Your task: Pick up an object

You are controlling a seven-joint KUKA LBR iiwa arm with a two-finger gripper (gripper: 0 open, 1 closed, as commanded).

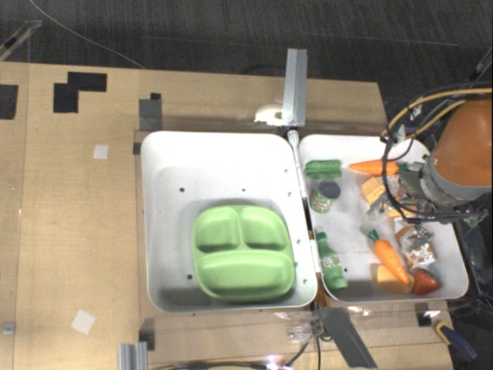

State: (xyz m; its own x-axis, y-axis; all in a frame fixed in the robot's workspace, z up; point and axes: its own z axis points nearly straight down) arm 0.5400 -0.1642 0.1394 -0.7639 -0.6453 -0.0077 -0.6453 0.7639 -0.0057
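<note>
I see the arm (462,156) hanging over the right bin (350,287) near its right edge, above a carrot (389,259) by the near right corner with a second carrot (373,166) toward the far edge, while the left bin (166,206) holds a green tray (243,251).

I work in a robotics lab: a plywood bench (69,230) with black marker squares (77,89), two white bins (223,160) bolted between metal brackets (296,83), cables (431,102) trailing, toy food (389,259).
</note>
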